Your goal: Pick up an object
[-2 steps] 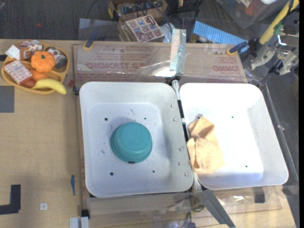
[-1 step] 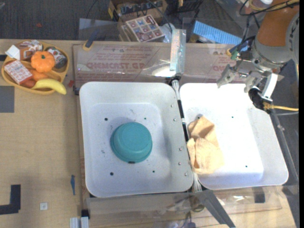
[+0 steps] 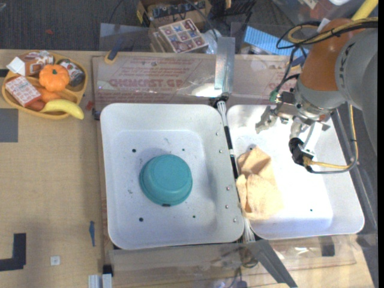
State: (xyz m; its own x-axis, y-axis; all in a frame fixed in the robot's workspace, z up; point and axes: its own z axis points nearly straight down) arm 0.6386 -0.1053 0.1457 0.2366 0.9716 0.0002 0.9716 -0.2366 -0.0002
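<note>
The crumpled tan cloth [image 3: 259,183] lies against the left wall of the right bin [image 3: 345,218], untouched, so your pick is not yet begun: the gripper [image 3: 279,125] hangs above that bin's far end, fingers spread and holding nothing.

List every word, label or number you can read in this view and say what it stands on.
Clear sheet behind the bins: faint reddish capitals, too washed out by glare to read for sure.
Patterned box beyond the bench: printed squares, too small to read.
Small packets in the yellow dish: print too small and blurred to read.
Teal bowl, tan cloth, white bins and gripper: no text seen.
</note>
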